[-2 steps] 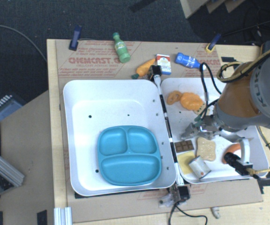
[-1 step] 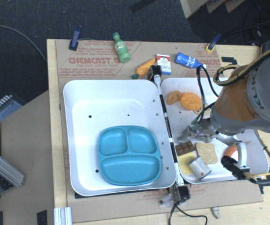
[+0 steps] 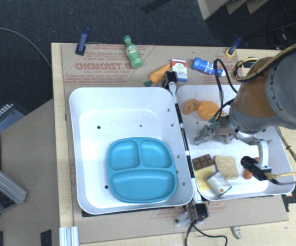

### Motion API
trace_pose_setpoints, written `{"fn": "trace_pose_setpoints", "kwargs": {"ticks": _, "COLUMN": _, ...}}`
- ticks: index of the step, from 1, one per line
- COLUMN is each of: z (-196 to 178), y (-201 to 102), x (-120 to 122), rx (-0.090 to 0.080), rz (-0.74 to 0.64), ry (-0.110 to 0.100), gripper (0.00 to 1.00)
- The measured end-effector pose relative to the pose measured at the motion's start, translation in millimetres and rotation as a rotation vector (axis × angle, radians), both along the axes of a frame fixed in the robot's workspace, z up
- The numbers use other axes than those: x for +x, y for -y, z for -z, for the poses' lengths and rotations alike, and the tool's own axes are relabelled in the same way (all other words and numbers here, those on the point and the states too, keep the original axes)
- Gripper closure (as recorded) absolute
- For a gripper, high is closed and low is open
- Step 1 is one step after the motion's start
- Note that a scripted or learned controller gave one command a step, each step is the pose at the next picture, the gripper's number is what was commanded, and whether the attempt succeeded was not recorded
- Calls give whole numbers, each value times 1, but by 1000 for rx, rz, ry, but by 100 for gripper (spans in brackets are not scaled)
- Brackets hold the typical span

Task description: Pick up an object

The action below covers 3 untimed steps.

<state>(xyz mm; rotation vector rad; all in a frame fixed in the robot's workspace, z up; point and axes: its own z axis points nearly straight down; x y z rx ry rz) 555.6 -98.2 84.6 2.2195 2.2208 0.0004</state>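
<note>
We see the risk as a miss: the tool point(image 3: 209, 134) sits low in the right bin point(image 3: 281, 188) over bare floor, between the orange pieces point(image 3: 201, 108) on the far side and the brown square point(image 3: 203, 162), tan block point(image 3: 226, 166) and wrapped packet point(image 3: 218, 182) nearer us, so closing here may catch nothing. The arm point(image 3: 271, 99) reaches in from the right, wrist bent down. Its fingers look apart, though blurred.

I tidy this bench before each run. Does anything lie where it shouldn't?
Yes. A green bottle, a carrot, a small carton and a blue can lie on the cardboard behind the two bins, outside them.
</note>
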Motion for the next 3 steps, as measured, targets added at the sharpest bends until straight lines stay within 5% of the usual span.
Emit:
{"fn": "trace_pose_setpoints", "kwargs": {"ticks": 1, "z": 0, "y": 10, "x": 69, "rx": 0, "rz": -1, "ry": 0, "gripper": 0}}
{"fn": "trace_pose_setpoints", "kwargs": {"ticks": 2, "z": -10, "y": 10, "x": 70, "rx": -2, "rz": -1, "ry": 2, "gripper": 100}}
{"fn": "trace_pose_setpoints", "kwargs": {"ticks": 3, "z": -101, "y": -65, "x": 43, "rx": 3, "rz": -2, "ry": 2, "gripper": 100}}
